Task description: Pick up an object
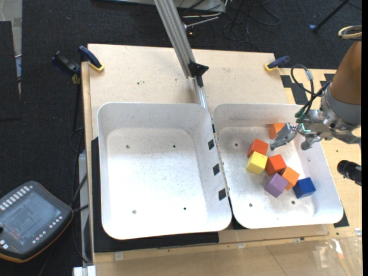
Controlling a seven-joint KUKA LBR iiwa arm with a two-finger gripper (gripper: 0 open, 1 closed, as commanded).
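We see two white bins that look like smooth, slightly glossy plastic, speckled with dark flecks. Under them sits a pale, matt bench board, wood-like and rough-looking. The small blocks show flat, matt colour. A brushed metal rail gleams above, and the floor looks like dark cloth-like carpet.

Arm cut off at right edge; jaws partly hide orange block.

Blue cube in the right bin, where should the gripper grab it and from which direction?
Probably from straight above, closing on two opposite side faces of the blue cube. It sits at the cluster's outer edge, with bare bin floor beside it; only the orange block crowds one side.
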